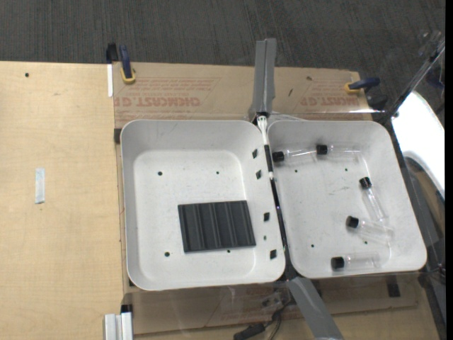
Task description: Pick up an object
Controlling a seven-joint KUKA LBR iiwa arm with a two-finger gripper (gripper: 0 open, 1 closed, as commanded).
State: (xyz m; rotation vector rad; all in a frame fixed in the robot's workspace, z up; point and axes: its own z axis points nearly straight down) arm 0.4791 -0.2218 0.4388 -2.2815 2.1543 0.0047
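A black ribbed rectangular slab (216, 225) lies flat in the left white bin (141, 190), toward its front middle. Several clear plastic tubes with black caps lie in the right white bin (318, 190). Two of them lie end to end along the back wall, one (297, 154) on the left and one (341, 149) to its right. Another tube (371, 198) lies near the right wall, with one more (369, 230) below it. A last tube (357, 262) rests by the front rim.
Both bins rest on brown cardboard (184, 99) held by clamps at the back left (125, 66) and back right (361, 86). A grey upright bar (265, 76) stands behind the seam between the bins. Bare wooden bench (56, 190) spreads to the left, and a white curved body (425, 126) stands at the right edge.
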